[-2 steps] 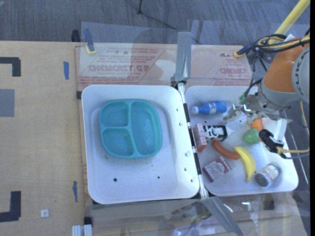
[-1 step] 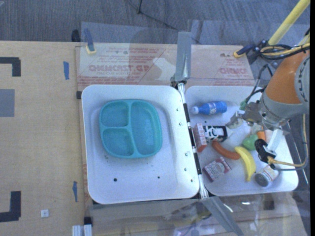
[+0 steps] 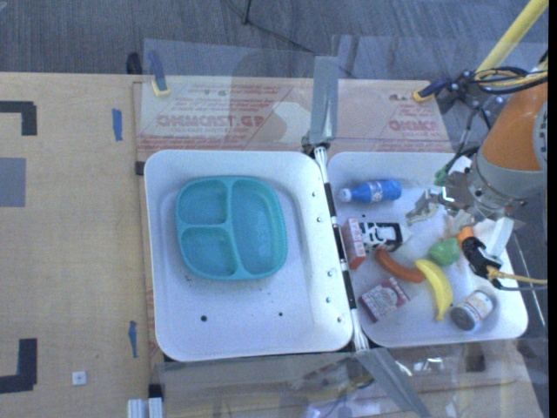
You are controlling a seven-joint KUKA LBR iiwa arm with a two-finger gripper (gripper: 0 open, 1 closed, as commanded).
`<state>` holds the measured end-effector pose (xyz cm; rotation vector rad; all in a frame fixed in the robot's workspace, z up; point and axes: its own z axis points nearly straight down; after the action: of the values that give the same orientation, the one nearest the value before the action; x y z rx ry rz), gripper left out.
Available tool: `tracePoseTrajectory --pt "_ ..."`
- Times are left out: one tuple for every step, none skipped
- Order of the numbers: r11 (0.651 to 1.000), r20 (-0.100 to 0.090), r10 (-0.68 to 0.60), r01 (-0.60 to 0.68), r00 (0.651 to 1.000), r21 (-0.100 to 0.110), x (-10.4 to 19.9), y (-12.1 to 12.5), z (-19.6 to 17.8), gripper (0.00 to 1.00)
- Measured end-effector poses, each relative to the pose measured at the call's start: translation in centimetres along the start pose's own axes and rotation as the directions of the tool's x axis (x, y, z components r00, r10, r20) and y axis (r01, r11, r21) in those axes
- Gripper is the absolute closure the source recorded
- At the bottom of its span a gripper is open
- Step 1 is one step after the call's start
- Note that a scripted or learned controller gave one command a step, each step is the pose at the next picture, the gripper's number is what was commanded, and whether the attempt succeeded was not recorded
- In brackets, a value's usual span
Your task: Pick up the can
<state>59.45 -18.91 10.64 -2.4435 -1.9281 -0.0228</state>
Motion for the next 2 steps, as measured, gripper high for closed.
tracePoseTrajectory --pt "1.0 0.03 -0.013 0.013 0.999 -0.015 2.3 0.3 -4.9 0.0" --pt "0.919 0.02 0.393 -0.393 0.919 -0.031 5.2 -2.0 2.0 0.0"
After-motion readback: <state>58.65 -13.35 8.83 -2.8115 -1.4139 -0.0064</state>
